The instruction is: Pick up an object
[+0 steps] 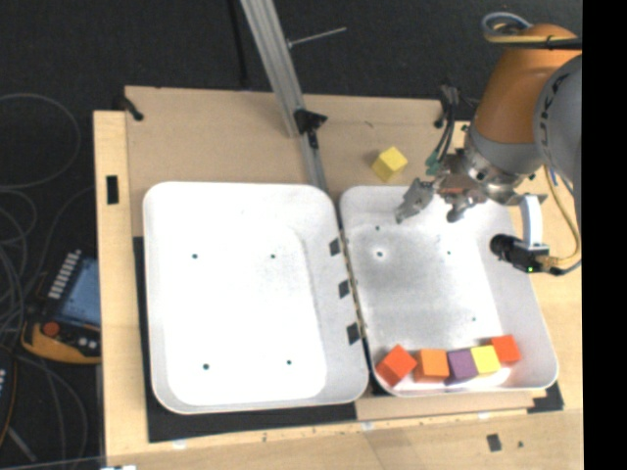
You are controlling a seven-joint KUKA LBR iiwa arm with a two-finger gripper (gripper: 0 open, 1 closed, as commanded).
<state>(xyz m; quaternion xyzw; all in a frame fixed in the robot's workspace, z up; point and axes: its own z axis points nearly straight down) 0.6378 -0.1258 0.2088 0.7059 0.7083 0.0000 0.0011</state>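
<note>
Several small blocks lie in a row along the near edge of the right bin point(441, 282): a red-orange block point(397, 363), an orange block point(432, 362), a purple block point(460, 364), a yellow block point(485, 359) and a red-orange block point(506, 349). A yellow cube point(390, 163) rests on the bench beyond the bins. My gripper point(432, 204) hangs over the far end of the right bin, well away from the row of blocks. Its two fingers are spread apart with nothing between them.
The left bin point(240, 292) sits beside the right one. A slanted metal rail point(277, 57) runs from the top down to the bins' junction. Cables and a handheld pendant point(69, 306) lie on the floor at the left.
</note>
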